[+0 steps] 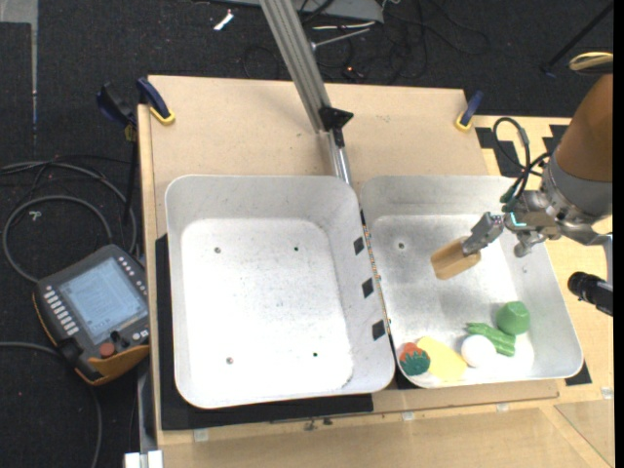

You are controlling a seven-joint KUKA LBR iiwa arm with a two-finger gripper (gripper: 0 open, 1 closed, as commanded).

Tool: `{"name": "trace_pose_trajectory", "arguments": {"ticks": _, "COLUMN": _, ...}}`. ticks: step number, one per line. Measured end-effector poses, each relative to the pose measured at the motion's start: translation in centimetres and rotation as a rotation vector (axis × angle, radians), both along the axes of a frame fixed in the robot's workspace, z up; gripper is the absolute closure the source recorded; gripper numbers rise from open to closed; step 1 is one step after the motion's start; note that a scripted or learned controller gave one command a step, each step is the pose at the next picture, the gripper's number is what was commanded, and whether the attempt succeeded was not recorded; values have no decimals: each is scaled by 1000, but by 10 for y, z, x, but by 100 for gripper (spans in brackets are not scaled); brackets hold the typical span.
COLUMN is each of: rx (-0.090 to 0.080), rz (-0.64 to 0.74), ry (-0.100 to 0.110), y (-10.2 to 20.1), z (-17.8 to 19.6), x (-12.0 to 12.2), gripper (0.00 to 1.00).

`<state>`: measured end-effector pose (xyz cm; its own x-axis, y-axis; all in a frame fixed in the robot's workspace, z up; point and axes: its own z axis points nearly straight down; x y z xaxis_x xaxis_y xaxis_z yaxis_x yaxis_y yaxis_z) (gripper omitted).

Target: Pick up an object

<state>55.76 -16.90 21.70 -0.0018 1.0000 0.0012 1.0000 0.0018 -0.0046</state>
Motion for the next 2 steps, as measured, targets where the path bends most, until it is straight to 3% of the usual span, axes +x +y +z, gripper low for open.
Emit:
{"name": "trace_pose_trajectory", "arguments": {"ticks": 1, "rx": -1, "rz": -1, "ry": -4, "y": 0, "z": 2, "x": 1, "gripper": 0}}
{"name": "trace_pose_trajectory", "arguments": {"ticks": 2, "rx": 0, "rz": -2, "ry": 1, "y": 2, "z": -44, "x": -7, "gripper": 0}}
